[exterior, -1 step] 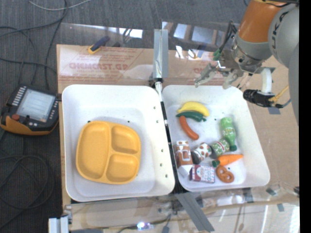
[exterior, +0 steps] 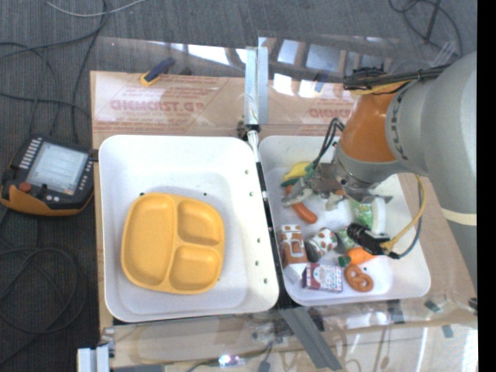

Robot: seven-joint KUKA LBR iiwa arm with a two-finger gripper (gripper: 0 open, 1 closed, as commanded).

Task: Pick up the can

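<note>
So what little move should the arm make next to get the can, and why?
Probably lift a little and look again. The gripper sits low in the right bin among crowded toy food, and the arm hides what lies under it. I cannot pick out the can from here, so backing up would likely expose it before any grab.

Robot lab: teach pendant (exterior: 48,175), loose floor cables (exterior: 74,6)

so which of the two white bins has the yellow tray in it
The left bin: the yellow divided tray lies there, while the right bin holds small toy items.
</note>
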